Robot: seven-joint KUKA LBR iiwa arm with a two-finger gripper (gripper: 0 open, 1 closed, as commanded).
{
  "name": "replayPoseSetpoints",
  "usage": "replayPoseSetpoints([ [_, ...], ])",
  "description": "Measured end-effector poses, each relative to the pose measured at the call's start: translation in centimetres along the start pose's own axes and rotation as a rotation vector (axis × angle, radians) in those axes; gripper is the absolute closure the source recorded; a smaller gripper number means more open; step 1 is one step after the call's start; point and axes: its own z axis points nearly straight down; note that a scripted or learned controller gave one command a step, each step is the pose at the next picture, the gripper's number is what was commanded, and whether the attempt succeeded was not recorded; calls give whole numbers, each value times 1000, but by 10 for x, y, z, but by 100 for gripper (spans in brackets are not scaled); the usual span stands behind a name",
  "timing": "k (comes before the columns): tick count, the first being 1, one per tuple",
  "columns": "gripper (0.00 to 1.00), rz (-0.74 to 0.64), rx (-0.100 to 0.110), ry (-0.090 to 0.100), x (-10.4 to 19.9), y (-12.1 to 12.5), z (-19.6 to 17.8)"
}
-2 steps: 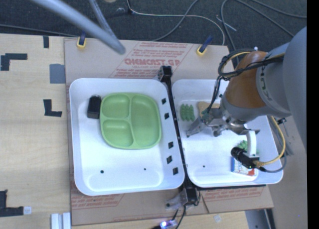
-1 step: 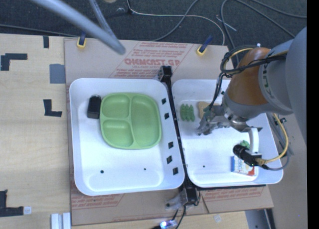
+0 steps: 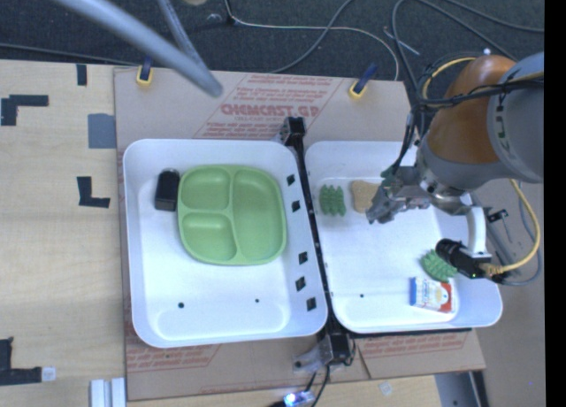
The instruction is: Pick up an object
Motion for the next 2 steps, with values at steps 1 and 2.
replayPoseSetpoints([
  [1, 100, -1, -2, 0, 0, 2, -64],
  [2, 100, 0, 3, 1, 0, 3, -88],
])
